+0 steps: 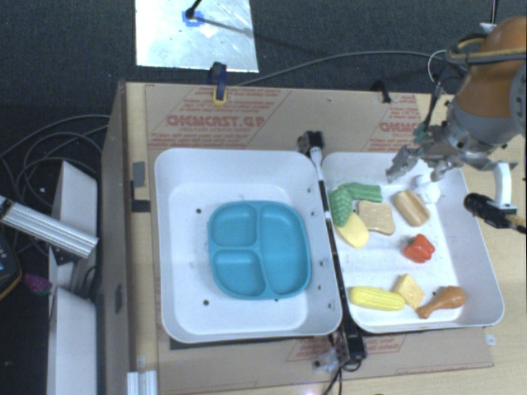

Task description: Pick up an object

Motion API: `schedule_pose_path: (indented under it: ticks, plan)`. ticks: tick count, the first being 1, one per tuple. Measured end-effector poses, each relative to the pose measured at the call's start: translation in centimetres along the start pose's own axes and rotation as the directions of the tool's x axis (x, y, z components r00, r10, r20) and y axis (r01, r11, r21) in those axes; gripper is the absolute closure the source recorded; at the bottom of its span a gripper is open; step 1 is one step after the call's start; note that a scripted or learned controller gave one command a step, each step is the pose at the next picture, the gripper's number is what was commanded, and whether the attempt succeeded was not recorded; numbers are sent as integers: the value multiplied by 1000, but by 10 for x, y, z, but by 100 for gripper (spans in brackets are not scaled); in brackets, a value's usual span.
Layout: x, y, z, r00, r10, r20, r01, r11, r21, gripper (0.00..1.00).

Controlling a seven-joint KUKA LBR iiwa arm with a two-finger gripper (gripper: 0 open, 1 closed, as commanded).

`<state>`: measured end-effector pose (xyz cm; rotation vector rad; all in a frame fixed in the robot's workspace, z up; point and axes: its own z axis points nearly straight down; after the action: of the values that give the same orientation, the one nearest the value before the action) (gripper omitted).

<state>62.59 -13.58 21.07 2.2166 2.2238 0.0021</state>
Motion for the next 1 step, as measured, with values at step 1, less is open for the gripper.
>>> schedule_pose_path:
  ticks: [1]
  plan:
    - [-1,2,74,1000,2,0,-2,1000,3,0]
